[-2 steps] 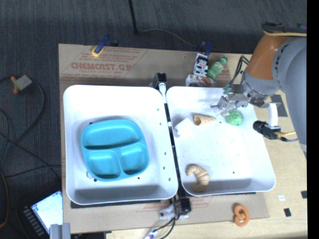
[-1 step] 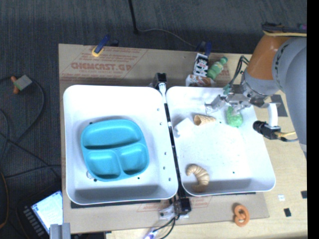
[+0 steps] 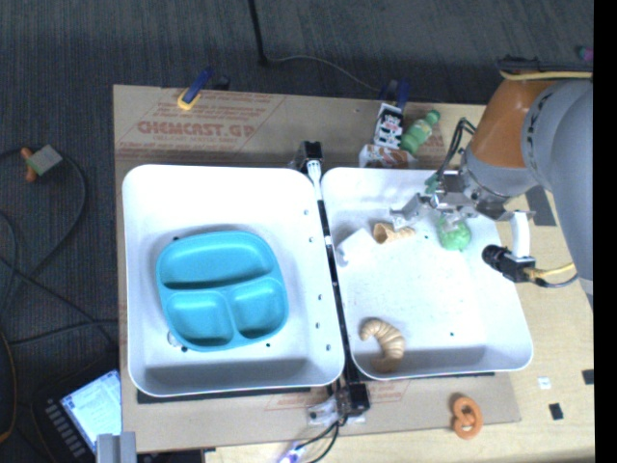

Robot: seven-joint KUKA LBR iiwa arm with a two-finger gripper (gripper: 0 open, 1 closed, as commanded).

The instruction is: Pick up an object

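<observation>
Two shallow white plastic bins sit side by side on a pale brown board. Nearest the camera, outside the bins, a small orange pretzel-shaped toy (image 3: 467, 416) lies on the board's front edge. Just behind it, inside the right bin (image 3: 501, 340), a tan ridged croissant-shaped toy (image 3: 383, 340) rests close to the front wall. The left bin (image 3: 145, 258) holds a smooth, glossy turquoise divided plate with three compartments (image 3: 222, 287). Farther back in the right bin lies a small tan cone-shaped piece (image 3: 388, 231), and just right of it a translucent green lumpy object (image 3: 453, 231). The metal two-finger gripper (image 3: 445, 201) hangs directly over that green object, apparently touching its top; whether it pinches it cannot be told. Beyond the bins' far wall, a green bottle-like toy (image 3: 420, 131) and a small printed package (image 3: 385, 135) rest on the board.
</observation>
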